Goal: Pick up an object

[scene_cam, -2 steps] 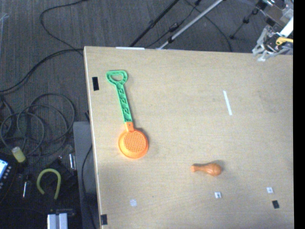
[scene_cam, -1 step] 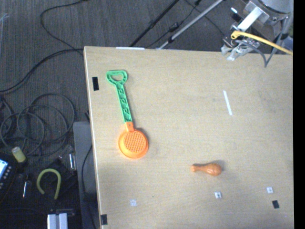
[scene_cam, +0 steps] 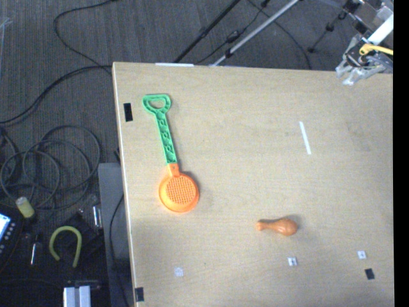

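Strainer (scene_cam: pixel 172 165) and drumstick (scene_cam: pixel 279 226), unlabelled

single fixed camera high above, looking nearly straight down at a slight slant, set well back, light wooden tabletop (scene_cam: pixel 255 171) across the centre and right, dark carpet with cables (scene_cam: pixel 51 165) along the left and top

Toy strainer (scene_cam: pixel 170 160) with a green openwork handle and a round orange mesh head, lying flat on the tan board (scene_cam: pixel 255 120); its looped handle end points toward the board's far-left corner. Orange toy drumstick (scene_cam: pixel 278 226), lying on its side to the strainer's right, nearer the board's front edge, well apart.
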Robot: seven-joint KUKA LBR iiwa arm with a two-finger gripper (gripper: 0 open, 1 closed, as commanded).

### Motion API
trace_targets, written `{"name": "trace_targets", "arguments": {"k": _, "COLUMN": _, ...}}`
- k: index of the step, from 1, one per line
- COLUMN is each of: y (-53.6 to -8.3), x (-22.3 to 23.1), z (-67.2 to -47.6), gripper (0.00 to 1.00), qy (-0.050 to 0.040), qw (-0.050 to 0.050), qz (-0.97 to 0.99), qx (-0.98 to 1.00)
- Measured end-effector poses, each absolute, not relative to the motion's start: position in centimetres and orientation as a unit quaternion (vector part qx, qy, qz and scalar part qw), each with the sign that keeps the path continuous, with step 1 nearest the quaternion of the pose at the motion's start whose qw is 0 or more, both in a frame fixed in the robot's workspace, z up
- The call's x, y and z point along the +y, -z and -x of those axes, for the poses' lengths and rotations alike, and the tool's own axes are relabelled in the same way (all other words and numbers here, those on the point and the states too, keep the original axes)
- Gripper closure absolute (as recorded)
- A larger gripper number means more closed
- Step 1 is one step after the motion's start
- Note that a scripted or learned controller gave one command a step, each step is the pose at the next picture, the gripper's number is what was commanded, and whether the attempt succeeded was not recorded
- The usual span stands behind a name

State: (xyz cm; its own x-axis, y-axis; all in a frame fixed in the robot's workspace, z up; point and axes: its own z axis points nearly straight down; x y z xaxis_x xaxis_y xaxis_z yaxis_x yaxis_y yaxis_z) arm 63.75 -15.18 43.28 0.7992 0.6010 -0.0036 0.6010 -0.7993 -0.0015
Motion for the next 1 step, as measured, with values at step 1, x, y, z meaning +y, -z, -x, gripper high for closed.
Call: {"name": "trace_targets", "arguments": {"k": 1, "y": -32.36, "x": -19.9, "z": -63.99, "gripper": 1.0, "qy": -0.0029, "qw": 0.0, "qz": 0.962, "qx": -0.275}}
